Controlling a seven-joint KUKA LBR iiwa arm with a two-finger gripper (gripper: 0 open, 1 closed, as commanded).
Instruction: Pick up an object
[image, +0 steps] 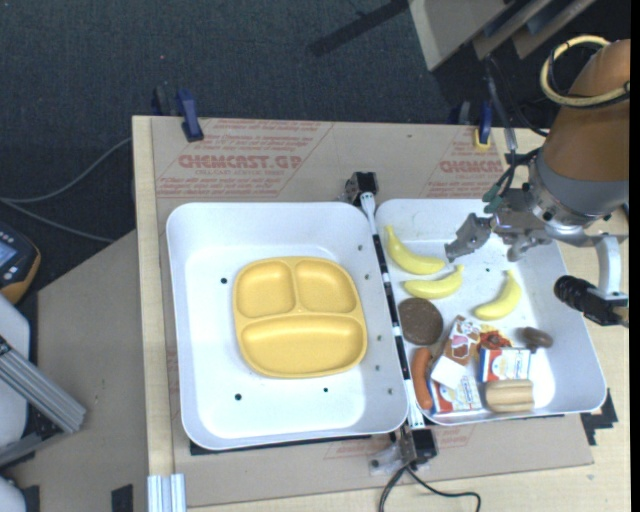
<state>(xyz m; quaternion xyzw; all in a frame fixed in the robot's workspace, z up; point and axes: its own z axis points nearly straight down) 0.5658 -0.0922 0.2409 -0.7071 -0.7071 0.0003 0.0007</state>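
While the gripper (497, 236) hung over the upper part of the right bin (580, 385), at the right of the frame, its fingers stood apart with nothing between them, so the approach step seemed in hand. Three bananas (432, 286) lay just below and left of it; other food crowded the bin's lower part. The yellow tray (298, 315) sat in the left bin (200, 300). Next, it would likely need to centre over one banana and descend.
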